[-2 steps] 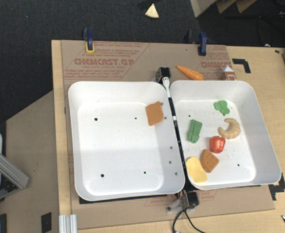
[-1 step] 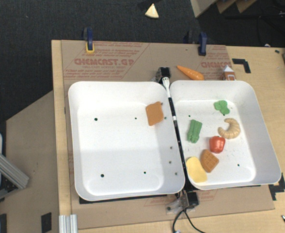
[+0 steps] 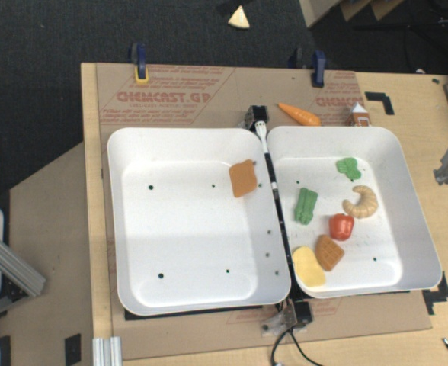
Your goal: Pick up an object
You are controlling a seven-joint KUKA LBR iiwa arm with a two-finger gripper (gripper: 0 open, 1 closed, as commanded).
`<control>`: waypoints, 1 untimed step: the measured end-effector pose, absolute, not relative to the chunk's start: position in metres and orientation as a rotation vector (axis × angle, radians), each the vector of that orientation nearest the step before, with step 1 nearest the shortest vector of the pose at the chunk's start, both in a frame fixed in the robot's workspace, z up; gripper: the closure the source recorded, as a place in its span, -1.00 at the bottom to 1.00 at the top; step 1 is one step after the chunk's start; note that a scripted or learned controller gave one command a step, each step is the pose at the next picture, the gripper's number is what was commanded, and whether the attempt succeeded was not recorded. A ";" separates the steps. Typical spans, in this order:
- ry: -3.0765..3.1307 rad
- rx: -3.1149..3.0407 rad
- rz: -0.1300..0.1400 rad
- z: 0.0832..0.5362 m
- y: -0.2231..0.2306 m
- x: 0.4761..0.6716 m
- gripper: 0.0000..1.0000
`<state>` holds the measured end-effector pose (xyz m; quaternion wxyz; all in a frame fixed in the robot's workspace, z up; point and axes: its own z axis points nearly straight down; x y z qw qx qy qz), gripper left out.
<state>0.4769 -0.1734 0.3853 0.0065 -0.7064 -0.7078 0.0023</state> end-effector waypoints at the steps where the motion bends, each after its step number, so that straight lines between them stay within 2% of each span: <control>1: -2.235 -2.238 -0.013 0.545 -0.203 0.479 1.00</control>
